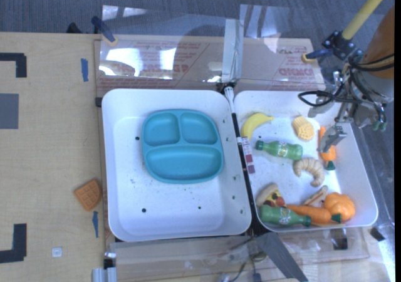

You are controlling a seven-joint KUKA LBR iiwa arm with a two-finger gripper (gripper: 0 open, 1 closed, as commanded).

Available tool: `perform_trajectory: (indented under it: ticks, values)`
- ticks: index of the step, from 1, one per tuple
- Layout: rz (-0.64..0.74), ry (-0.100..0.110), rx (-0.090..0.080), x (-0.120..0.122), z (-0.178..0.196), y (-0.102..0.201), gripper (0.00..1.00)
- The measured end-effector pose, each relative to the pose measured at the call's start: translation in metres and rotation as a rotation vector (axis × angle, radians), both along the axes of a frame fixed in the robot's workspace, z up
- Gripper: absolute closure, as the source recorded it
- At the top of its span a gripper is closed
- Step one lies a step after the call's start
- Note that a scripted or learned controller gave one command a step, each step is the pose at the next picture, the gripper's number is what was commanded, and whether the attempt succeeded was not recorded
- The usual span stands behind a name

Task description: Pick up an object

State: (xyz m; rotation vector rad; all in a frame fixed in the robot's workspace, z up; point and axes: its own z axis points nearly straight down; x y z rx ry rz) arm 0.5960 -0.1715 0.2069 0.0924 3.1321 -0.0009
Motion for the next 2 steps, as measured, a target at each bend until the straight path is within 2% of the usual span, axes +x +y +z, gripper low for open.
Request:
perform_trajectory:
  ticks: [1,2]
  values:
    - [0.021,-0.020,-0.008,0.009,-0.098,-0.042,0.00]
    - [-0.017,0.007,0.004,0.028,-0.111,-0.050,0.00]
